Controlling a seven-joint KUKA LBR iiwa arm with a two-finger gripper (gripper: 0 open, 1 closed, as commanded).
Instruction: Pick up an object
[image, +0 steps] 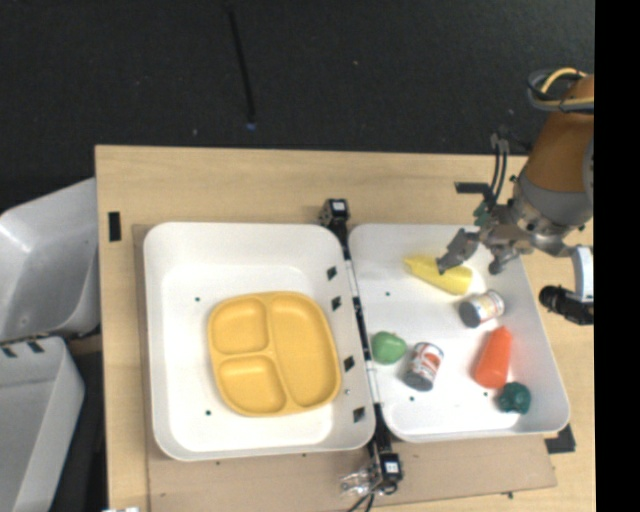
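My gripper (476, 257) hangs over the back of the right bin (400, 245), with its two dark fingers spread apart, so it is open. A yellow banana-shaped object (436, 271) lies on the bin floor just below and to the left. Its right end sits under the gap between the fingers, and I cannot tell whether they touch it. Nothing is held. Further forward lie a small grey-and-white can (481, 308), an orange carrot-like piece (493, 357), a red-and-white can (424, 364), a light green lump (389, 347) and a dark green lump (515, 398).
The left bin (180, 260) holds a yellow divided plate (272, 353). A black-clipped ridge (355, 320) separates the two bins. The arm's orange band (560, 150) rises at the right edge. Bare white floor shows at the right bin's back left corner.
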